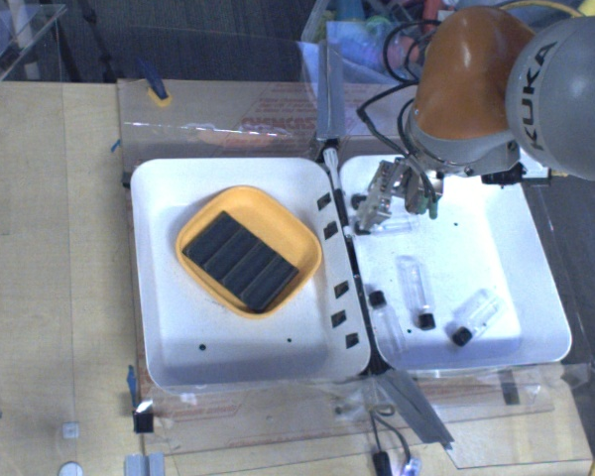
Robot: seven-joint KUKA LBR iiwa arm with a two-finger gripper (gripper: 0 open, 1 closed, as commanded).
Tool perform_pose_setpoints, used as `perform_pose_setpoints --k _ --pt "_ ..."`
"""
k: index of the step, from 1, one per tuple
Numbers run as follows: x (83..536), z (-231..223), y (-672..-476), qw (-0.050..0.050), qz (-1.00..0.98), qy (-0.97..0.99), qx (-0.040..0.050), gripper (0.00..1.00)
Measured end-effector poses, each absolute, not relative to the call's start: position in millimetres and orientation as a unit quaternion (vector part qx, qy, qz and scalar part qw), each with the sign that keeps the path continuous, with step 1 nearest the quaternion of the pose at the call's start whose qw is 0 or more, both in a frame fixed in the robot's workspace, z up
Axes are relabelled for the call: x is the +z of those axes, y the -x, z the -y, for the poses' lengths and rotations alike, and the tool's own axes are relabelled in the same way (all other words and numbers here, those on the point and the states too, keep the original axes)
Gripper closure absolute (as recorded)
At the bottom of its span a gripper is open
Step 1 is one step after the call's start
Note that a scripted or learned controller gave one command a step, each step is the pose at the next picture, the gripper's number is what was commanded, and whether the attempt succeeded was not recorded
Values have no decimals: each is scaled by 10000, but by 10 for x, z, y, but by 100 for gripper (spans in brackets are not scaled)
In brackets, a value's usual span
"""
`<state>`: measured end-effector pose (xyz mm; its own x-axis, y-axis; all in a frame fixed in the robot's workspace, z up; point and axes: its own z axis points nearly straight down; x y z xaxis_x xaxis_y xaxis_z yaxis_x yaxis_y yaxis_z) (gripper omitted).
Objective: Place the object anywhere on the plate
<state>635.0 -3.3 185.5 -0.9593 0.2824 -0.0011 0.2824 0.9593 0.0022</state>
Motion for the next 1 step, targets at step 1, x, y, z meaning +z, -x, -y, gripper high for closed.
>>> perform_pose_setpoints --k 1 --pt "2058 -330 -6520 41 -9994 -344 15 100"
